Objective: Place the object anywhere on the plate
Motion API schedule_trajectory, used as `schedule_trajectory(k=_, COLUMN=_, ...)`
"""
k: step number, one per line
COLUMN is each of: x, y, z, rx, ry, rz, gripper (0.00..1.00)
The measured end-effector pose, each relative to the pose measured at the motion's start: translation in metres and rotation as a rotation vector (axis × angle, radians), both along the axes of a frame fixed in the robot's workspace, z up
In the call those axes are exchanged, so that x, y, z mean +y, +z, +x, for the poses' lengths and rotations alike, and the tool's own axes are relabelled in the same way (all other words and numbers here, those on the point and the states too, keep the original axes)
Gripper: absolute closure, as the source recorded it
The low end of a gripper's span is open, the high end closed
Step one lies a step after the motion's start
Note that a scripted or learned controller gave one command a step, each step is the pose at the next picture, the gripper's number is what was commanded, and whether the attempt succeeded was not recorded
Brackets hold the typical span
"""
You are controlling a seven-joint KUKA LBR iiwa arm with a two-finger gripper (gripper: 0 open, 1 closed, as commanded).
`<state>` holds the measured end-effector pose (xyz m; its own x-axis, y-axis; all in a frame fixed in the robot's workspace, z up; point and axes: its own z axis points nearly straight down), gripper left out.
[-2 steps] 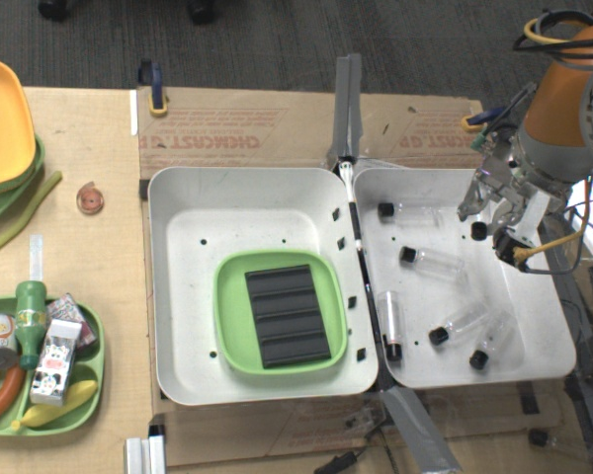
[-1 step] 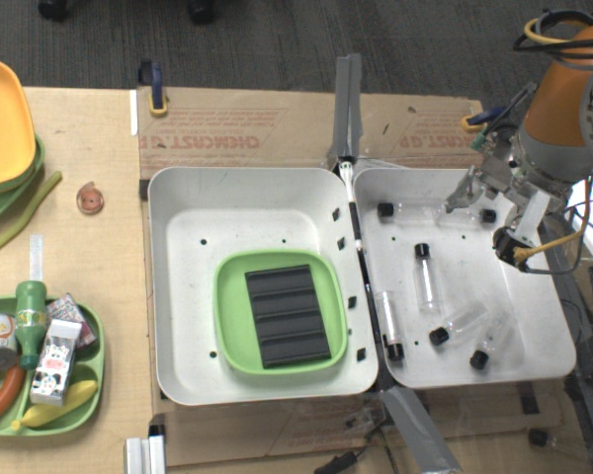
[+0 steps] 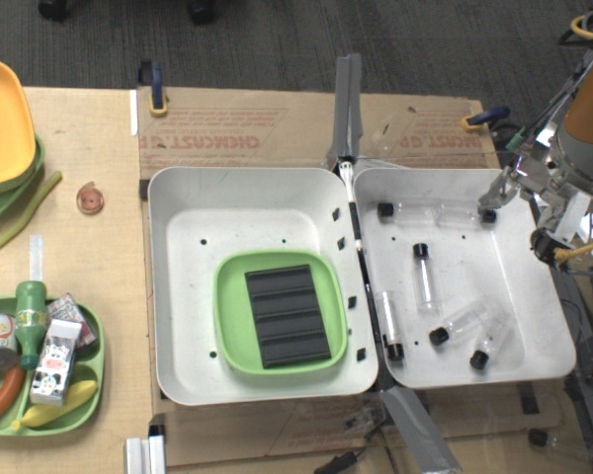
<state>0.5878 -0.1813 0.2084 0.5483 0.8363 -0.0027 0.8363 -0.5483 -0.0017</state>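
Observation:
A green plate (image 3: 232,304) sits in the left bin (image 3: 178,255) with a black ridged block (image 3: 289,314) lying on it. Several clear tubes with black caps are scattered in the right bin (image 3: 539,304). One tube (image 3: 424,276) lies near the bin's middle, another (image 3: 386,322) along its left wall, and two (image 3: 460,322) (image 3: 484,350) near the front. My gripper (image 3: 494,201) hangs at the back right corner of the right bin, close to a black-capped tube (image 3: 469,215) that lies there. Nothing shows in its grasp.
The arm and its cables (image 3: 568,196) crowd the right bin's right edge. On the bench to the left stand stacked yellow and green dishes (image 3: 0,136) and a green tray of toy food (image 3: 40,373). A small pink disc (image 3: 90,198) lies between them.

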Motion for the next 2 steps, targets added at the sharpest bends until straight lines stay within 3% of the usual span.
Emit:
schedule_trajectory(k=1, x=-0.034, y=0.009, z=-0.017, rx=-0.001, ry=-0.022, rz=0.000, gripper=0.00)
schedule_trajectory(k=2, x=-0.034, y=0.089, z=-0.045, rx=0.000, ry=-0.054, rz=0.000, gripper=0.00)
